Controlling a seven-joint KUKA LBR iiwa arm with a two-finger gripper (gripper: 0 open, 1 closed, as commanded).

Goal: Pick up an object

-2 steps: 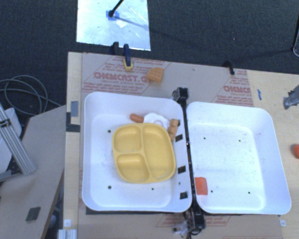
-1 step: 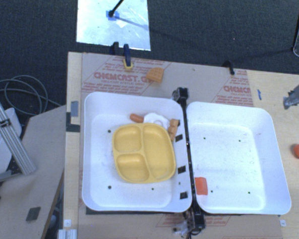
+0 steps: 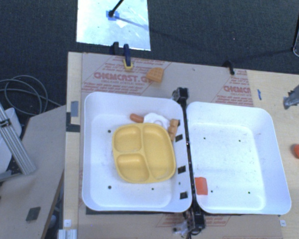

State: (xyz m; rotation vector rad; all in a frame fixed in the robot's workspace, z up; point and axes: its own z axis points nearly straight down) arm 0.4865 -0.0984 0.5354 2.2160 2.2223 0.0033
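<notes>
Gripper (image 3: 298, 96) sits at the far right edge of the view, above the bench beyond the right bin's (image 3: 275, 131) back-right corner, not over either bin. Grey metal part only; can't tell its state from here, nothing seen held.

Nearest pickable thing in a bin: orange-red block (image 3: 201, 185), lying in the right bin's front-left corner, close to the divide w/ the left bin (image 3: 95, 138). From the gripper that's diagonally across the bin, toward the view's lower left. Block looks squarish, no clear long axis.

Left bin holds more: yellow divided tray (image 3: 143, 153), w/ a small orange sausage-like piece (image 3: 137, 118), a white piece (image 3: 155, 119) and a tan piece (image 3: 173, 128) behind it, all farther off.

Arm pose: mostly out of frame, looks pulled back. Judgement: approach not begun.
</notes>
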